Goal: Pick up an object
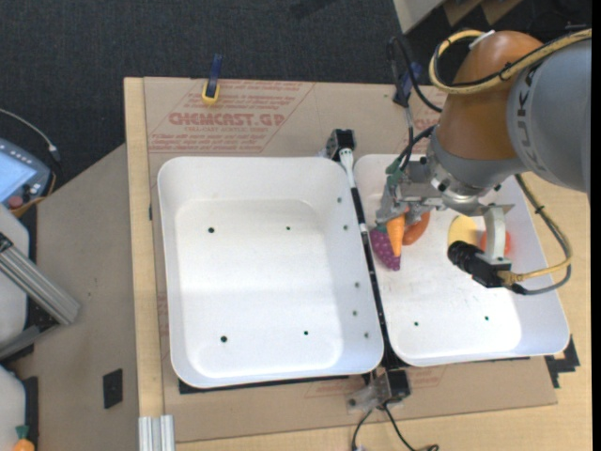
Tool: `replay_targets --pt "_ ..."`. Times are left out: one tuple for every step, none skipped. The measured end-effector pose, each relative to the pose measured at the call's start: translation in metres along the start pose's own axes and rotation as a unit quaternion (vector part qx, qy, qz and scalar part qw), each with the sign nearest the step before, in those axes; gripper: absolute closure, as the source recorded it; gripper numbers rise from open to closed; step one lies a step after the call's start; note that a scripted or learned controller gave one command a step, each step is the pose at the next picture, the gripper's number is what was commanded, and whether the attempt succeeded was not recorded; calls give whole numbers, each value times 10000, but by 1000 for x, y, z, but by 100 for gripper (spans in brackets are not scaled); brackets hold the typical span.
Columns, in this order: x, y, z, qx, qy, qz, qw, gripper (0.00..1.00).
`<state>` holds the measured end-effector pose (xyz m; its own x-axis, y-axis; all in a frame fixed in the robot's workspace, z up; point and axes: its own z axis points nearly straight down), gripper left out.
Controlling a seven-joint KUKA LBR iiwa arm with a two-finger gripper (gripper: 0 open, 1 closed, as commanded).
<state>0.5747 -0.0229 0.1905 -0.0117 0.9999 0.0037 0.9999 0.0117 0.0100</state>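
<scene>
Two white bins sit side by side on a cardboard-covered tabletop (235, 111). The arm's jaws (399, 216) reach into the right bin (470, 332) near its left wall, over an orange carrot (398, 233) and a purple object (384, 248); whether they grip anything cannot be told. A yellow object (465, 225) lies nearby.

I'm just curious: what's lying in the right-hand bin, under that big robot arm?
A purple piece, an orange carrot-like piece and something yellow with a red bit lie in the right bin. The arm covers whatever is further back.
</scene>
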Motion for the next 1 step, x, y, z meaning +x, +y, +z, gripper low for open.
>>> replay_targets --pt "74 -39 6 78 -4 27 10000 100"
